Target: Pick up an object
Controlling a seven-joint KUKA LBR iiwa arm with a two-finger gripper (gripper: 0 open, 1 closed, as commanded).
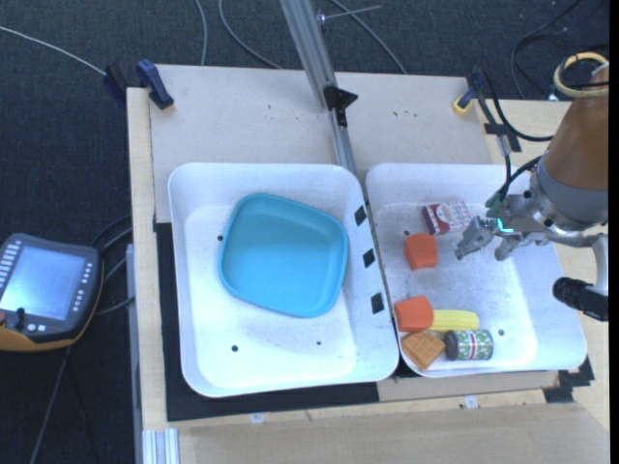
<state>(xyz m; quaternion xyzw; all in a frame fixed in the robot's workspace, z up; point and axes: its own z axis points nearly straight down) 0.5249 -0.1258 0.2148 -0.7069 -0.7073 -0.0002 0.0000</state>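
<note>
Gripper [488, 242]: released, grasping nothing, poised in the right bin [542, 303]. Just beside it you see the orange block [421, 251]: probably light, stiff, matte; grip its flat opposite sides.

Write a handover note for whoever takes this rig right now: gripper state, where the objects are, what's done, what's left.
Gripper: over the right bin, fingers apart, nothing between them.
Right bin contents: a red-and-white packet just left of the gripper; an orange block below it; along the near edge, a red-orange piece, a yellow corn cob, a tan waffle-like piece and a small can lying on its side.
Left bin: a blue plate.
Done: no object lifted yet.
Left: close on one object and raise it; the packet and the orange block look nearest.
</note>
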